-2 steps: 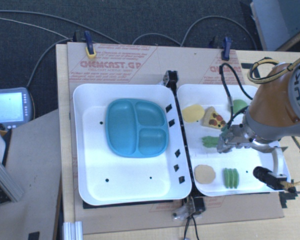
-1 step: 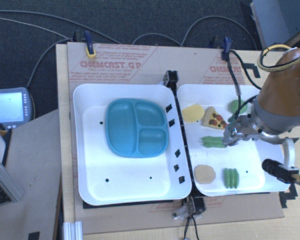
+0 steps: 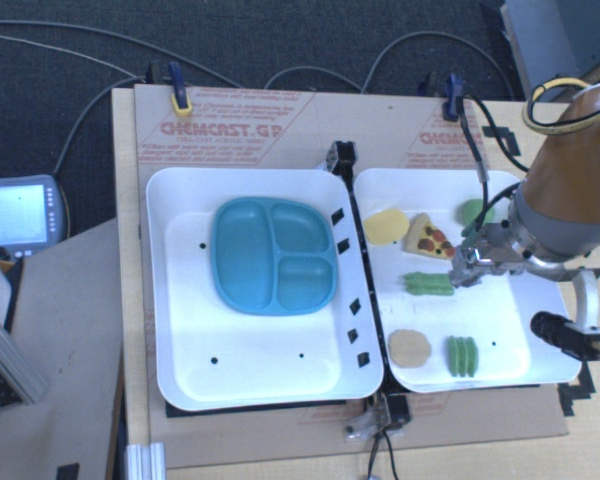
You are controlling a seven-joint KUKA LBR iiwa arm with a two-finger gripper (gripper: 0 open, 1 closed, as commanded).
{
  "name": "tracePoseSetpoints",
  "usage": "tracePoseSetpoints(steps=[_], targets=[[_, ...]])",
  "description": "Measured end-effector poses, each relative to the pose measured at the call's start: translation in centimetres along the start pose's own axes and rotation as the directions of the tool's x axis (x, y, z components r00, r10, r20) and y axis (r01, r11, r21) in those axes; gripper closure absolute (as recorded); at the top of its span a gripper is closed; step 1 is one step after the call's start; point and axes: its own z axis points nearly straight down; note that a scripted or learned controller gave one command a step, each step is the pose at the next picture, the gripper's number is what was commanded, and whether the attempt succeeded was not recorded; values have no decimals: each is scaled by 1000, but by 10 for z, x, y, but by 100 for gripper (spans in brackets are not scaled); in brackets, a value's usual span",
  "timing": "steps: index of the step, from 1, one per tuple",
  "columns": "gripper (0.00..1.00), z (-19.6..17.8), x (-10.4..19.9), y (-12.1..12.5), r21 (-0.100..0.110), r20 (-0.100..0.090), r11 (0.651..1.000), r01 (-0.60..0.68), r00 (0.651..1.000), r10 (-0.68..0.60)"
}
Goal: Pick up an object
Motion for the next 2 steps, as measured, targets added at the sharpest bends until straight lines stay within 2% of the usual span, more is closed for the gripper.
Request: tracePoseSetpoints(steps=[1, 2], targets=[[100, -7, 50, 38, 0, -2, 1000, 6, 1000, -6], [100, 1, 101, 64, 2, -2, 1000, 5, 1000, -5]])
